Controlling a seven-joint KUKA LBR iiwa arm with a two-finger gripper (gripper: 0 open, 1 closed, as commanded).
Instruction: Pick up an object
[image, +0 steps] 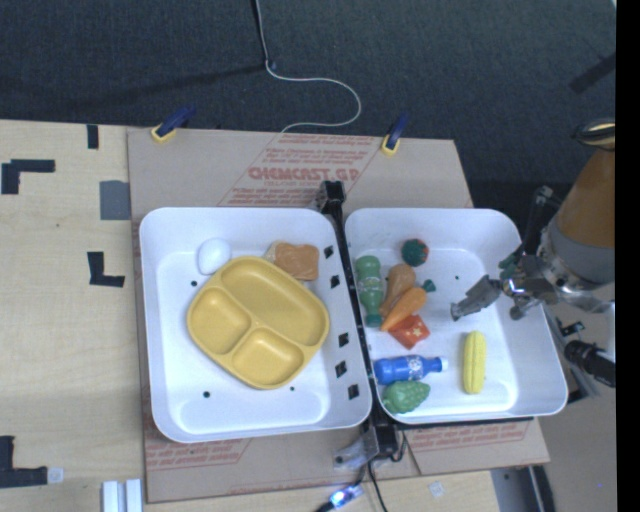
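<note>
My gripper (497, 301) hangs over the right side of the right bin (440, 214), open, with nothing between its fingers. A yellow corn cob (473, 361) lies just below it on the bin floor. To the left of the gripper are a red block (405, 329), an orange carrot-like piece (402, 289), a green piece (368, 279) and a small dark green and red ball (414, 250). A blue bottle (407, 368) and a green leafy item (404, 396) lie at the bin's front left.
The left bin (160, 300) holds a yellow divided plate (258, 320), a white egg (212, 255) and a slice of toast (294, 260). A ridge with black clips (345, 320) separates the bins. A white cable (320, 90) runs behind them.
</note>
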